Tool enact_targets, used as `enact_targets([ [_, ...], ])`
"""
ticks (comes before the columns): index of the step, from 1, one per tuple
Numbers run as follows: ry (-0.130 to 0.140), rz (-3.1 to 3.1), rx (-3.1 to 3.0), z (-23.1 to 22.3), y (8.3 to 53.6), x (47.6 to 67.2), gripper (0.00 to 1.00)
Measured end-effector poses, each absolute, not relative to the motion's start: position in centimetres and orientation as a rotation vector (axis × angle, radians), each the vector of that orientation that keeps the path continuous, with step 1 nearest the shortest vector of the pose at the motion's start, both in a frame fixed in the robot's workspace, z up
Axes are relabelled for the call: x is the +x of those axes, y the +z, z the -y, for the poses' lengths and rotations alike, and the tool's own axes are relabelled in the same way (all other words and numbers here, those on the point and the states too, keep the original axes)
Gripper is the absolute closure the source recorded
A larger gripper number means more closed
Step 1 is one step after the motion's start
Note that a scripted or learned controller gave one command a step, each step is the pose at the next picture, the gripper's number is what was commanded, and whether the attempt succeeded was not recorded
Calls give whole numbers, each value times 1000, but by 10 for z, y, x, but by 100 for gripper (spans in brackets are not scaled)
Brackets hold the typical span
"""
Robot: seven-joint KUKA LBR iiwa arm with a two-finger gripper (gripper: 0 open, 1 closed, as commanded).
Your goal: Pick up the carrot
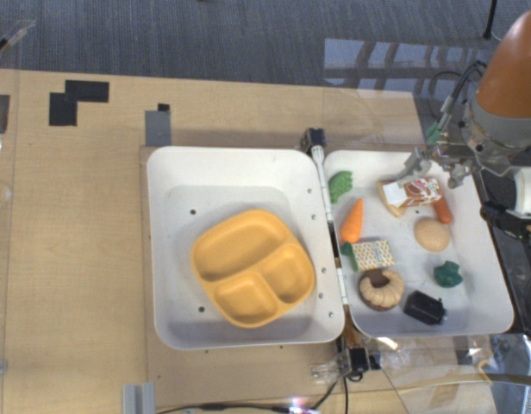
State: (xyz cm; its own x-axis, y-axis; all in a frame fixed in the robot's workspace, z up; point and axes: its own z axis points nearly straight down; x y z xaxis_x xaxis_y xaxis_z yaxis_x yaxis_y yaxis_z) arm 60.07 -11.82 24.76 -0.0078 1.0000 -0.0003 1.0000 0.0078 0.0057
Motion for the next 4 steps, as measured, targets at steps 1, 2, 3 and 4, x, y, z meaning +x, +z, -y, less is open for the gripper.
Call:
enact_targets([
  [1,5,-2374,2056,76,184,596,0],
  [2,11,-2603,1737,91,88,611,0],
  [3,24,-2600,1731,89,102,614,100],
  [4,23,-2600,1732,89,101,614,0],
])
